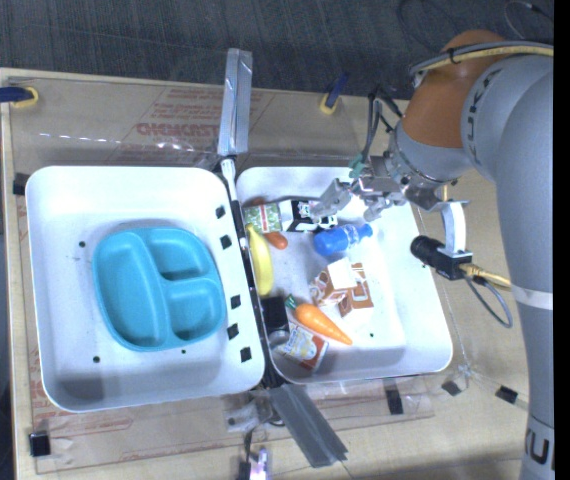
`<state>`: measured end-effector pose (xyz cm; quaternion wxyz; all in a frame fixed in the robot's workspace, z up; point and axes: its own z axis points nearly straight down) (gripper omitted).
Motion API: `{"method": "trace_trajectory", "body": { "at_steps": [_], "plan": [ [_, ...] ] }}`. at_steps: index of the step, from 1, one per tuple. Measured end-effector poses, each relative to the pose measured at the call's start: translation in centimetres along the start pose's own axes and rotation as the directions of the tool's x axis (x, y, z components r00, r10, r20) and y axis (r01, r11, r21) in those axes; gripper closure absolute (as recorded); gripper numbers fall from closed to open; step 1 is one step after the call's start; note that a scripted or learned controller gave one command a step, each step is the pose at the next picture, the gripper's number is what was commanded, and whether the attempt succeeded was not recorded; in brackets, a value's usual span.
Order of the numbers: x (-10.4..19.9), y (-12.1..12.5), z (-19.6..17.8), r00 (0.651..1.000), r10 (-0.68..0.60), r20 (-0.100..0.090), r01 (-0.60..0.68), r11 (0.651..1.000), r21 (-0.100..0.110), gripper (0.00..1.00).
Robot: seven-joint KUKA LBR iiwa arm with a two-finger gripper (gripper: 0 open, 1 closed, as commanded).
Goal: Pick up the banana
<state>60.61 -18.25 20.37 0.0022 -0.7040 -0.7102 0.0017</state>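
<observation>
Gripper [350,200], metal two-finger on the grey arm, sits over the upper middle of the right shallow white plastic bin [420,323]. Fingers point toward view left. Open or shut: cannot tell, the linkage clutters the tips. Nothing visibly between them.

Directly below the tips: small blue plastic bottle [337,239], very close, possibly touching.

Further out, left and down: yellow curved banana [260,259], lying hard against the bin's left wall, beside the black divider hardware. Long axis runs roughly top-to-bottom in view, parallel to that wall. Small red-orange rounded object [277,239] touches its upper right side. Green-labelled carton [262,216] sits just above its top end.

Key relation: banana is left of and below the gripper, with the blue bottle and the red object partly in the way. My read: the grasp should close across the banana's short axis, so left-right in view, which puts one finger in the thin gap by the wall. Tight; wall collision is the likely failure.

Other clutter, lower right of the banana: orange plastic carrot [322,322], brown-and-white small carton [346,286].

Left bin [55,348] holds a turquoise divided plastic tray [160,286], not relevant.
</observation>
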Motion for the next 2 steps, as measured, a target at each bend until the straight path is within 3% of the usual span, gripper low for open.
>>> {"method": "trace_trajectory", "body": {
  "at_steps": [1,2],
  "plan": [
    [5.69,-0.66,11.17,0.968,-0.251,0.010,0.251,0.968,-0.002,0.00],
    [5.87,-0.70,10.27,0.967,-0.256,0.005,0.256,0.967,0.000,1.00]
  ]
}}
